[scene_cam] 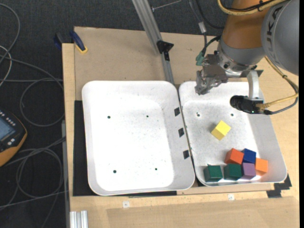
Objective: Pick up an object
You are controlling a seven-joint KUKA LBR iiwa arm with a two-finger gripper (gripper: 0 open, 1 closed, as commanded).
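Two shallow white plastic bins sit side by side on the pale wooden bench (118, 51): the left bin (95, 127) and the right bin (270, 146), their inner walls touching along three small black clips. The right bin holds seven small cubes. One yellow cube (221, 130) lies alone near the middle of that bin, tilted so a corner points toward the camera, well apart from the rest. The other six are bunched against the near wall: two dark green cubes, the left green cube (213, 173) and the right green cube (233, 171), just beside each other; one red-orange cube (234, 156) behind them; one blue cube (249, 155) touching the red-orange one on its right; one purple cube (249, 169) in front of the blue; and one lighter orange cube (261, 166) at the right end of the cluster. The grey arm with its orange band (247, 18) reaches in from the right, and its dark metal two-finger gripper (203, 88) hangs over the far left corner of the right bin, near the rim. The fingers point downward close together, with nothing visible between them, though whether they are fully closed cannot be told from this angle. The gripper stands well apart from the yellow cube and farther still from the cluster. A black cylindrical fitting (244, 103) juts out beside the wrist.
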